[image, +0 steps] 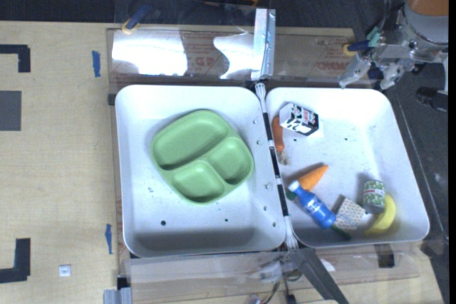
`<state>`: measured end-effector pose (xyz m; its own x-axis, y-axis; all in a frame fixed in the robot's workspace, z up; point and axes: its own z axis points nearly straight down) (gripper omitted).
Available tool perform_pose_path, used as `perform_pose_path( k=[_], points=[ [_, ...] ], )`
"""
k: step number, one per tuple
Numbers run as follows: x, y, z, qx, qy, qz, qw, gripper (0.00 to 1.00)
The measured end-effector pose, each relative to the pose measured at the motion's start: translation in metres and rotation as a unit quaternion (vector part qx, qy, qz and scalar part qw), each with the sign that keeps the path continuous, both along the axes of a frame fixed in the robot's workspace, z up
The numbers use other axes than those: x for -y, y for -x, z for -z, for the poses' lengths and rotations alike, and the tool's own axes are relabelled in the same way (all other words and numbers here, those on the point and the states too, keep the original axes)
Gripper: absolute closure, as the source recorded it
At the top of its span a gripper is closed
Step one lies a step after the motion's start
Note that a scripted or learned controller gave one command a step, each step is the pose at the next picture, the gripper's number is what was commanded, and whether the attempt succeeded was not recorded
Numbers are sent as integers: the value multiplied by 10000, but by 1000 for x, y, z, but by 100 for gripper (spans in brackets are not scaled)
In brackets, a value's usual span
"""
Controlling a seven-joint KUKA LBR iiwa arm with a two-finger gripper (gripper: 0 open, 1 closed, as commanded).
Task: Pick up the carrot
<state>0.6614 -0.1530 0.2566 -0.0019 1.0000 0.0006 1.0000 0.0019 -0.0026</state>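
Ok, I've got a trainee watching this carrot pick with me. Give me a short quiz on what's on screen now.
1. True or false: the carrot lies in the same bin as the green divided plate.
2. Which item touches the carrot's thick end? A) banana B) blue bottle C) small can
3. Fill in: the claw hangs above the right bin's ____ edge.

Key: 1 false; 2 B; 3 far.

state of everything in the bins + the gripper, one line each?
gripper: above the right bin's far edge, holding nothing
carrot: lying flat in the right bin, untouched
blue bottle: on its side, next to the carrot
banana: lying at the near right corner
small can: lying by the banana
green plate: right way up in the left bin
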Motion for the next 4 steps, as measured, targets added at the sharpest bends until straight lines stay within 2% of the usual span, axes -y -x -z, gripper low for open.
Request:
perform_pose_path(
  k=[1,2,3,4],
  points=[
    [-1,84,145,-1,-3,-59,10000,0],
    [-44,133,87,-13,-5,456,9990,0],
    [-13,180,171,37,-1,131,9999,0],
    [-32,129,93,2,2,176,9998,0]
  ],
)
